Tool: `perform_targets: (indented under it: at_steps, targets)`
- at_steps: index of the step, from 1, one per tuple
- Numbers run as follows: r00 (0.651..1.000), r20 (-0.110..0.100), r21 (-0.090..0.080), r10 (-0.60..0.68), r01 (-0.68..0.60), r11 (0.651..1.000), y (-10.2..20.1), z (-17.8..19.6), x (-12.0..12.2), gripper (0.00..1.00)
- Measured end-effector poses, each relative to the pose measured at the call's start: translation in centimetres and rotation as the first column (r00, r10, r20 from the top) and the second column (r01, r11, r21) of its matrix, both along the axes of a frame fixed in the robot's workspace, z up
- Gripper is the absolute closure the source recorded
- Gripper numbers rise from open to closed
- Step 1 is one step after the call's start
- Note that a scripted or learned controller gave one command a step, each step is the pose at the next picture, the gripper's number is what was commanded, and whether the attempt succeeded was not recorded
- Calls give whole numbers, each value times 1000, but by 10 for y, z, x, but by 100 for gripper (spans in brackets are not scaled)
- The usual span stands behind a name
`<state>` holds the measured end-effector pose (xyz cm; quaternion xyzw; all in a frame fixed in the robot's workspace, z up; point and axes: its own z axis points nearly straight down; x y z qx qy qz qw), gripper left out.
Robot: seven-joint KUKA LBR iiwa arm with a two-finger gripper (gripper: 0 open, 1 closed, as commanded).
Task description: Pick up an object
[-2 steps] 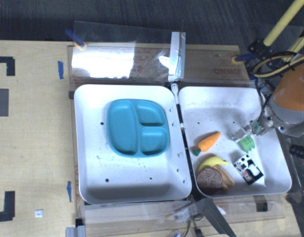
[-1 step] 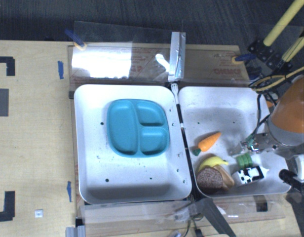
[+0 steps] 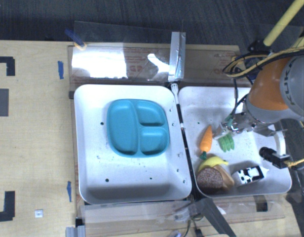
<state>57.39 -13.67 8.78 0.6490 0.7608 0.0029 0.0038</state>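
Note:
The right bin (image 3: 201,102) holds an orange toy carrot (image 3: 206,138), a small green leafy piece (image 3: 226,142), a yellow banana (image 3: 212,162), a brown round lump (image 3: 211,178) and a black-and-white block (image 3: 249,175). My gripper (image 3: 230,128) hangs low over the bin's middle, just above the green piece and to the right of the carrot. The grey wrist and orange band (image 3: 270,90) rise behind it and hide the bin's right side. Nothing is visibly lifted off the bin floor.
The left bin (image 3: 88,172) carries a blue divided plate (image 3: 138,127) in its middle. A ridge (image 3: 180,132) separates the two bins. Yellow and black cables (image 3: 246,58) loop at the upper right. A clear sheet (image 3: 122,58) lies behind the bins.

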Motion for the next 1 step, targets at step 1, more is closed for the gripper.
perform_targets:
  at_steps: [1]
  targets:
    - [1000, 2, 3, -31, 31, 1000, 79, 130, 17, 100]
